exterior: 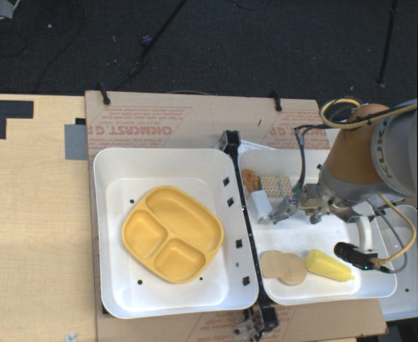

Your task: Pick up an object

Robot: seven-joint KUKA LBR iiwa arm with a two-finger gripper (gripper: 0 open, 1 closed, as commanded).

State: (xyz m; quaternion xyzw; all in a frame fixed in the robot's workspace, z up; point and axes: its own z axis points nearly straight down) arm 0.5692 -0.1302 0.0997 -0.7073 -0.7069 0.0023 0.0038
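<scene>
**benchrat:** Pincer down low in the right bin, tip aimed at the bin's left wall. Released or clenched? Can't tell from this angle, too small and cluttered. Nothing visibly gripped, anyway.

**gripgeek:** Guessing the target as the pale block, just beside the tip, close to the left wall and nearer the far edge than the near one. Just behind it, toward the far-left corner: an orange lump and a patterned pad, side by side. Along the near edge, well apart from all that: two tan discs, overlapping, then a yellow cob-shaped thing. Over in the left bin, a yellow divided plate, nowhere near the action.

**benchrat:** Worried about that crowded far-left corner. Easy to shove the block into the wall instead of closing around it, coming in sideways like that. Could also snag the pad or the lump along with it, packed that close. Slick-looking block too, so probably prone to squirting out under a skewed pinch.

**gripgeek:** Agreed. Arm pose: in from the right edge, orange band hunched over the bin's far-right part, wrist bent down and leftward, pincer stretched almost flat across the bin's middle.
</scene>
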